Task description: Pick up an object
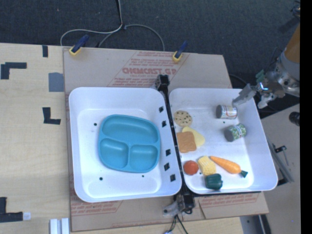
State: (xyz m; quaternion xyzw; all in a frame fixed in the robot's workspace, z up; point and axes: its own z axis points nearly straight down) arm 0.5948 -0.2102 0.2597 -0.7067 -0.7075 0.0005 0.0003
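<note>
Below, the light wooden tabletop point(29, 145) carries a brown cardboard sheet point(141, 69) under two shallow white plastic bins point(78, 130), beside dark carpet point(204, 18); whether the claw point(246, 95) is clenched I cannot tell.

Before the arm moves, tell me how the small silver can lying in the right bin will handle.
The small silver can lies on its side, so a push would probably roll it. Its smooth rounded wall may slip from the end effector. It looks toy-sized, likely light.
</note>
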